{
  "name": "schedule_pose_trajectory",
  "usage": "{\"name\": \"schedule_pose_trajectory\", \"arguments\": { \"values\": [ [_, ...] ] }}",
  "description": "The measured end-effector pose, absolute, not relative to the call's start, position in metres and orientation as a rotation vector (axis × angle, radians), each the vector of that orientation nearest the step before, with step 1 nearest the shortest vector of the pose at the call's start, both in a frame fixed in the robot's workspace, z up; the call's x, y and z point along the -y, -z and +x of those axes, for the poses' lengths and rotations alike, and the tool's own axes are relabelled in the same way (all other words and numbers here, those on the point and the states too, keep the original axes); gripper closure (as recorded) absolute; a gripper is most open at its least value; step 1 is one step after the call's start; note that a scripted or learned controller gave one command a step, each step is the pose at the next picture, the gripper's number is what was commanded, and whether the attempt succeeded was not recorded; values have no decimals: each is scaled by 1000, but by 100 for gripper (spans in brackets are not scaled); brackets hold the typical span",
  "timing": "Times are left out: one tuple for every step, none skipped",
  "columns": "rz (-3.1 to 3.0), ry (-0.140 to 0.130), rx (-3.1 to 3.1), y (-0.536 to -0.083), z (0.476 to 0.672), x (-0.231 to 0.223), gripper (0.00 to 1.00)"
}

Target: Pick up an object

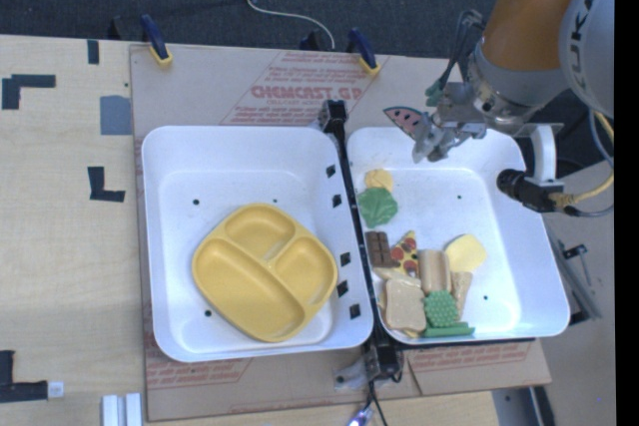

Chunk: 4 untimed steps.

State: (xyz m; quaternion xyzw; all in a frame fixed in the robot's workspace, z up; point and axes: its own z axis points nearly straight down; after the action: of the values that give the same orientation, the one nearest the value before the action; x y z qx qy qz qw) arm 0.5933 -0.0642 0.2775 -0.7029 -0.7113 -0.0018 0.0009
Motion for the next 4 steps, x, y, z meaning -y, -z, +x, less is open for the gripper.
{"name": "schedule_pose_trajectory", "arguments": {
  "values": [
    [-2218,-9,2219,-271,592,72,0],
    [-2217,-19,2210,-186,578,92,0],
    [-2218,-10,2218,-180,589,91,0],
    [-2226,5,2228,-317,584,89,0]
  ]
}}
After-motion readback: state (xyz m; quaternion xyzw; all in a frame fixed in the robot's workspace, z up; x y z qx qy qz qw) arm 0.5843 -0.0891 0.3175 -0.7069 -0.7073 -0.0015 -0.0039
